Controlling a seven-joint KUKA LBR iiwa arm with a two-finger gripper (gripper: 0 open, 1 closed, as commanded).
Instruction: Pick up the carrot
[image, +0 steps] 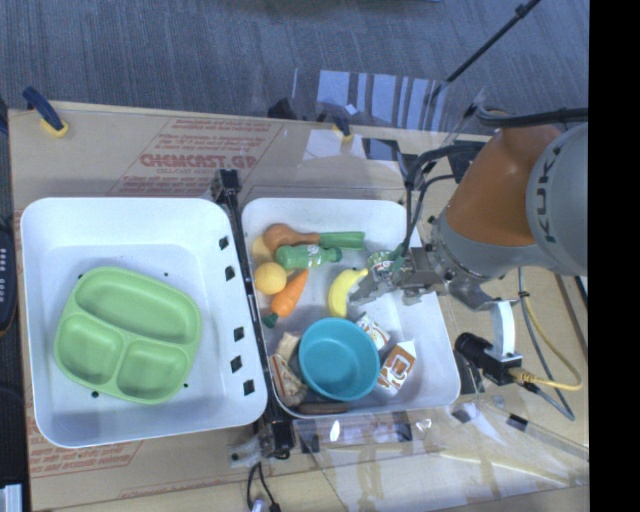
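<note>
Carrot (289, 292) laid in right bin (425, 330) beside yellow ball (269, 277), pincer (380, 280) poised near banana (343, 291), its grip state not discernible

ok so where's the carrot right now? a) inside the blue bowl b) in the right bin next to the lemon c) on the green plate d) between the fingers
b: the carrot lies in the right bin, touching the lemon, left of the blue bowl.
</note>
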